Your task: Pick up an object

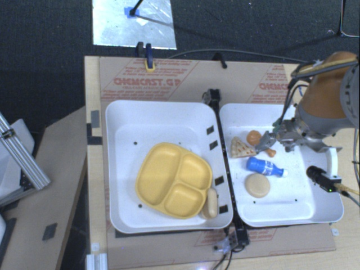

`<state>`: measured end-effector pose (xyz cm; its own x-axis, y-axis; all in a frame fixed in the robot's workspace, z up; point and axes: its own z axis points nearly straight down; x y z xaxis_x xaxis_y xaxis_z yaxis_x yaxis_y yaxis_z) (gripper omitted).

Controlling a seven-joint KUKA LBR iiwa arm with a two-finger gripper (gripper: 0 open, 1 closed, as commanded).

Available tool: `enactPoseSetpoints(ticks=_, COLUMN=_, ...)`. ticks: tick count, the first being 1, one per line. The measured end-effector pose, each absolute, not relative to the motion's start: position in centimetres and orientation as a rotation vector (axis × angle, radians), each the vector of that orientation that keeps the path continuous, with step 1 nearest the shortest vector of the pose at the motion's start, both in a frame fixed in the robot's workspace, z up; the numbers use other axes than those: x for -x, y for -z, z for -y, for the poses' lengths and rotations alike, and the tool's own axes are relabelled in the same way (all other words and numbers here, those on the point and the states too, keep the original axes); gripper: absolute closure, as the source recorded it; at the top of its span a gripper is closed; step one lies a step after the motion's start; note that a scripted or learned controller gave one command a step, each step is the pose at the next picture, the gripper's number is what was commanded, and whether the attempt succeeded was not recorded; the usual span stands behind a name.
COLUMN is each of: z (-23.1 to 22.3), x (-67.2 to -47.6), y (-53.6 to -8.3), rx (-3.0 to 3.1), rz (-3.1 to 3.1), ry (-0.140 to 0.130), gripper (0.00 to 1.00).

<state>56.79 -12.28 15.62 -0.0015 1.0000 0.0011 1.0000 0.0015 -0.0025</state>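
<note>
- A grey robot arm reaches from the right into the right-hand bin (pixel 323 207) – its gripper (pixel 268 142) sits low over an orange object (pixel 255 136), seemingly lined up for a grasp.
- Whether the gripper is wide or narrow cannot be told.
- The orange object is small and rounded – it lies near the bin's upper left, just beside a wedge-shaped piece (pixel 242 148), above a blue bottle (pixel 265 167).

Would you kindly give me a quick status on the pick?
Tool low in right bin, beside orange ball. Nothing seen held. Blue bottle, sandwich wedge close by.
</note>
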Motion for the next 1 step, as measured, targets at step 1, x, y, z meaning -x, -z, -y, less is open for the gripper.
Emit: enactPoseSetpoints(ticks=1, z=12.55, x=-57.01, y=-11.41, rx=2.219, rz=2.222, ry=-0.001, gripper=0.00)
